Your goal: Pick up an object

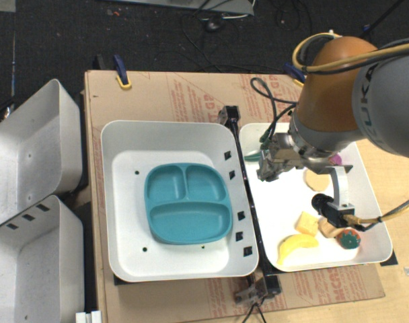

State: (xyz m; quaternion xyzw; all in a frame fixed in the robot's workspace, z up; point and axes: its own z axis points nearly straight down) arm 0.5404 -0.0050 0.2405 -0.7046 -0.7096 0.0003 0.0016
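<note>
Arm (346, 86): grey with an orange band, reaching in from the right and hanging over the right bin (285, 180).
Tool (270, 170): sitting low over the upper left part of the right bin, close to the divider between the two bins. Honestly can't tell from this angle if it's open or closed, the wrist is blocking too much of it.
Banana (295, 246): yellow, lying well below the tool and a bit to its right, near the front rim of the right bin.
Cheese-looking wedge (307, 223): also yellow, sitting just above the banana, below and to the right of the tool.
Round tan thing (317, 180): lying just right of the tool, partly under the arm's hardware.
Teal ball (350, 239): hanging out far right and below the tool, beside a small tan piece (325, 229), near the bin's lower right corner.
Pink bit (336, 159): peeking out from under the wrist, right of the tool.
Blue divided plate (188, 202): resting in the middle of the left bin (124, 147), left of the tool and a little below it.
Tabletop (171, 93): brown board carrying both bins side by side.
</note>
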